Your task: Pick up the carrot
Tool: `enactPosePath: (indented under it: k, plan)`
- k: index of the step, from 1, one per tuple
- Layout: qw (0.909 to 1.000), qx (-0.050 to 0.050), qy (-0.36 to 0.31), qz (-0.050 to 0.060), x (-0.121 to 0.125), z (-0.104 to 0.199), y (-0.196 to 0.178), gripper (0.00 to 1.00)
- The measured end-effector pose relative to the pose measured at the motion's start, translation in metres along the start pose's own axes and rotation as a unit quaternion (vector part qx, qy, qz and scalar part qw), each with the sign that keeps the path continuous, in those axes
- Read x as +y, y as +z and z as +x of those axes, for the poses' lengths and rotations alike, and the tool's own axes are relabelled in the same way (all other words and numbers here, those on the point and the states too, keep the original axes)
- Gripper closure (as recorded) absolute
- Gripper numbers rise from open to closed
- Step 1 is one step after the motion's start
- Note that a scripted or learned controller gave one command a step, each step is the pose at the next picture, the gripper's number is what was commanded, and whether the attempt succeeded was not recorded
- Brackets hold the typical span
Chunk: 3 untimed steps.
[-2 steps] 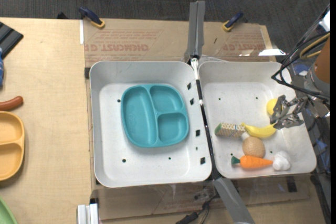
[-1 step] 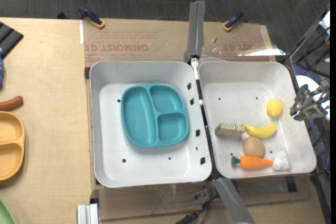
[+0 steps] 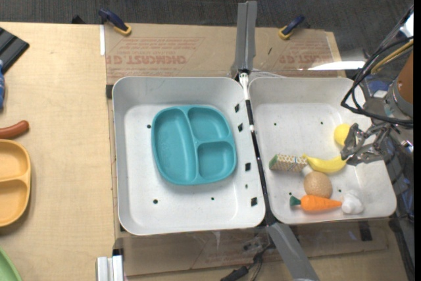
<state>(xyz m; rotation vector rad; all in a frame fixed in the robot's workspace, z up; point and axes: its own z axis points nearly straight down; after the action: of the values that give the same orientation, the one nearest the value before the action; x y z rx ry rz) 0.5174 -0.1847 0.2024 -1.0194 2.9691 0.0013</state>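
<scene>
My hand (image 3: 357, 145), fingers spread and empty, hovers by the banana (image 3: 327, 163). The carrot (image 3: 316, 203) lies below-left of it, beside the egg (image 3: 318, 184); I should descend across its width.

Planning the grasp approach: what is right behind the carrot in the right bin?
Behind the carrot sits a tan egg, apparently touching it, with a banana farther back. A white object lies at the carrot's right end. The carrot's underside is hidden.
</scene>
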Motion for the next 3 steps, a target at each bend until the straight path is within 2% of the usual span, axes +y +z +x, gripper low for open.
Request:
enactPosePath:
  k: [1,2,3]
  plan:
    - [0.9608,-0.001,-0.277,0.0,-0.031,0.019,0.01,1.0]
    - [0.9638,-0.001,-0.267,0.001,-0.006,0.035,-0.161,1.0]
    - [0.9657,0.0,-0.26,-0.001,0.025,0.011,-0.041,1.0]
